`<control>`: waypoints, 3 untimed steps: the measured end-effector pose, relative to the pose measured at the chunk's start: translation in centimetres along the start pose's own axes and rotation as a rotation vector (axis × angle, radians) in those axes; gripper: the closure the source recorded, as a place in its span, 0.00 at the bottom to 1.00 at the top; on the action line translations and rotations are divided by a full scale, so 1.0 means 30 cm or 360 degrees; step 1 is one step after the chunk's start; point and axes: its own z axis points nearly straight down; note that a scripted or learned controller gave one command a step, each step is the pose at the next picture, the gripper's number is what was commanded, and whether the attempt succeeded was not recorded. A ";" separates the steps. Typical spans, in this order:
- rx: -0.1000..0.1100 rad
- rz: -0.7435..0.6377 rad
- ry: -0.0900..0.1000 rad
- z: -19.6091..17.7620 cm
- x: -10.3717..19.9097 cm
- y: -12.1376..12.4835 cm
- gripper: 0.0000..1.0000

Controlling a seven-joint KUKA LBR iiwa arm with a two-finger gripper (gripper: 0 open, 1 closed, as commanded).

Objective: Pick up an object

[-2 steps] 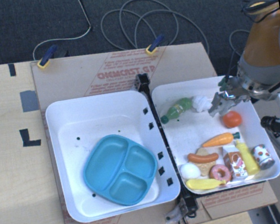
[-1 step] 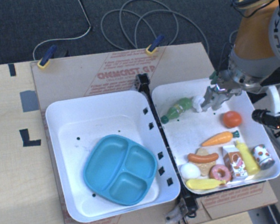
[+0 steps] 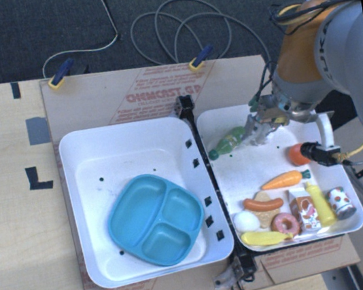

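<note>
The gripper hangs low in the right bin, right by a small green bottle that lies on its side near the wall between the two bins. I cannot tell how the gripper is set — it is too small and blurry here. The bottle looks light, hard and smooth, so it may roll or slip; taking it across its fat middle seems best. More toys crowd the near end: a carrot, a sausage, an egg, a donut, a banana and a can. A blue tray sits in the left bin. The arm's wrist hides part of a red thing — I cannot say what it is.
</note>
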 end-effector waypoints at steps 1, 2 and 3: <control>0.0000 0.0014 -0.0002 -0.075 -0.145 -0.236 1.00; -0.0007 -0.0001 0.0002 -0.156 -0.039 -0.266 1.00; -0.0004 0.0000 0.0002 -0.161 -0.012 -0.205 1.00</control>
